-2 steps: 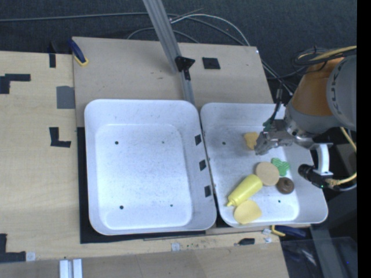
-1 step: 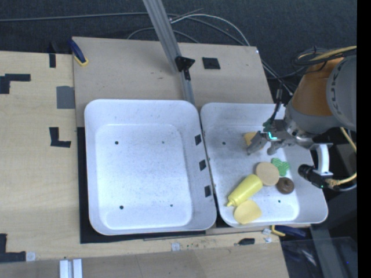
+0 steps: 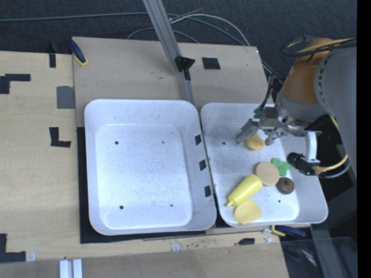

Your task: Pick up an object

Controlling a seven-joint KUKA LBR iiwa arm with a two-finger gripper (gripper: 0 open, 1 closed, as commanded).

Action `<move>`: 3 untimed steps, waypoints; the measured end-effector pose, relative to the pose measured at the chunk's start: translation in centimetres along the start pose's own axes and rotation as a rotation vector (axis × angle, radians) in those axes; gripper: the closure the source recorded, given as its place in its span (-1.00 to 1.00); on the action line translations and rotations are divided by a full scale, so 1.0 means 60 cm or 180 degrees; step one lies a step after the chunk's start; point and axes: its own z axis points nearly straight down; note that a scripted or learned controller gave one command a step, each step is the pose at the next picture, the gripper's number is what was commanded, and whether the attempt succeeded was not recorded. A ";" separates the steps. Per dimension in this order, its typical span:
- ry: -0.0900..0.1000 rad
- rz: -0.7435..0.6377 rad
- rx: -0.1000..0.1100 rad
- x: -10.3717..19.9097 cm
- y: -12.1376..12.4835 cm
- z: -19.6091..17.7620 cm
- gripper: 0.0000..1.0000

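Gripper: the gripper is low in the upper part of the right bin; fingers spread, one each side of a yellow lump, contact unclear.
Hidden: lump's top under the gripper.
Other objects: yellow bottle, tan disc, green piece, brown ring, yellow wedge, lower right.
Surface: left bin beside it, on a wooden bench.

I watch through one fixed camera, mounted above the bench and looking down at a slant. It sits far enough back to take in both white bins, the left bin and right bin, while the arm enters from my right.
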 end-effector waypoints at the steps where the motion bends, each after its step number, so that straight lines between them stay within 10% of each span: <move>1: -0.0002 -0.0193 -0.0024 0.028 0.017 -0.158 -1.00; 3: -0.0001 -0.0189 0.0001 0.027 0.015 -0.150 -1.00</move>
